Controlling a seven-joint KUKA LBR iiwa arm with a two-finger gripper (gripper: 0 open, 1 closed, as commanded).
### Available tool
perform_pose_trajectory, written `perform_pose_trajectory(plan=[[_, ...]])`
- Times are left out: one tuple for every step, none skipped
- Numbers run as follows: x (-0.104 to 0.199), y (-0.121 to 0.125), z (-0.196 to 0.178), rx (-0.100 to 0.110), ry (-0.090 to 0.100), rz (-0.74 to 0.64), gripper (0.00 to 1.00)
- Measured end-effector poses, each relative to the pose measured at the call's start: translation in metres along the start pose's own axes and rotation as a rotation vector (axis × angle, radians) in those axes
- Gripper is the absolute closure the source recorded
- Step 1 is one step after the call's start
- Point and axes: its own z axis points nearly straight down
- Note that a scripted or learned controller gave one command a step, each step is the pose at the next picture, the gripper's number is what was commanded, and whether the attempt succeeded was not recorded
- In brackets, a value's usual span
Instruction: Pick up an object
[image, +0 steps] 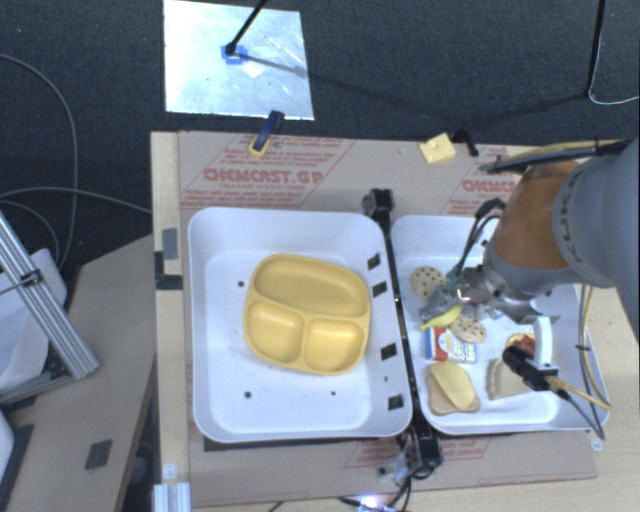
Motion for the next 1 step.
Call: perform_pose_trajectory(plan=[[0.0003,0.0033,-0.0114,-0.007,-0.001,-0.002,1.0]])
